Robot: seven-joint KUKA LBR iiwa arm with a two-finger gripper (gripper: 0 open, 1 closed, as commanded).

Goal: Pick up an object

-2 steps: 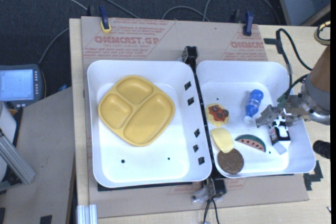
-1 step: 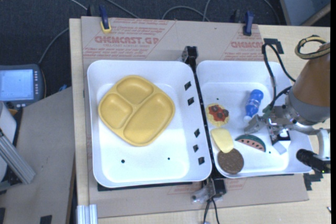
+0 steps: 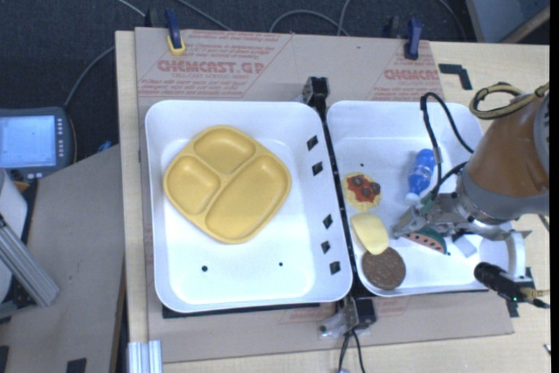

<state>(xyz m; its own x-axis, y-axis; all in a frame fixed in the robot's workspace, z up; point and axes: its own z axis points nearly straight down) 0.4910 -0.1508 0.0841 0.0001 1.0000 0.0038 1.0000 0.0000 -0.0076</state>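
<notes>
Watermelon slice [image 3: 428, 238] lies beneath the hand [image 3: 425, 218].

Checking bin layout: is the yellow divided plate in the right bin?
No, the yellow divided plate lies in the left bin, while the end effector is over the right bin.

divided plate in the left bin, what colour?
Yellow: the three-compartment plastic plate, seen in the camera view.

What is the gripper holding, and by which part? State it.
Cannot be told. The gripper sits low in the right bin over a small dark red item, its grasp unclear.
</notes>
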